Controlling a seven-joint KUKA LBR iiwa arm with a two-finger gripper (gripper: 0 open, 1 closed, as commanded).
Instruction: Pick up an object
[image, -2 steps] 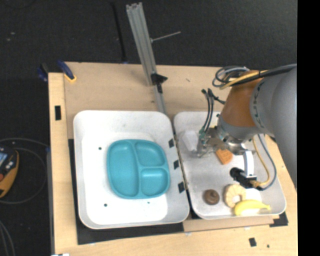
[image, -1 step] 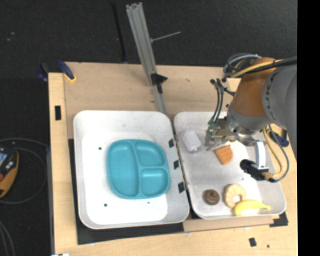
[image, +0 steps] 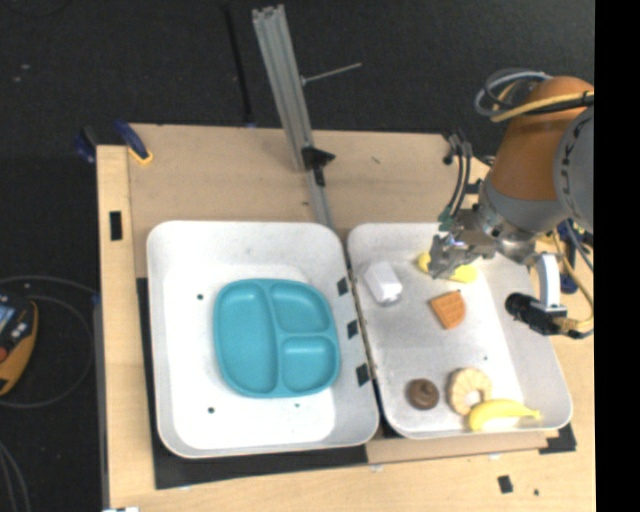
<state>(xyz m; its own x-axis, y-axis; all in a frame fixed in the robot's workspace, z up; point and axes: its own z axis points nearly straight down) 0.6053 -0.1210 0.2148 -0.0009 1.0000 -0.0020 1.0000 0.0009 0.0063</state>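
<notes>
My gripper (image: 450, 253) hangs low over the far side of the right bin (image: 520, 345), directly above a small yellow object (image: 438, 266) that it partly hides. To its left lies a white block (image: 382, 283). Just in front of the gripper is an orange cracker-like piece (image: 449, 308). Near the bin's front edge sit a brown round piece (image: 423, 393), a pale ring-shaped piece (image: 467, 387) and a yellow banana (image: 500, 414).
The left bin (image: 180, 270) holds a blue divided plate (image: 276, 337). A slanted metal post (image: 290, 95) rises behind the bins. The grey and orange arm (image: 530, 150) fills the upper right, with a black fitting (image: 535, 312) over the right bin's right wall.
</notes>
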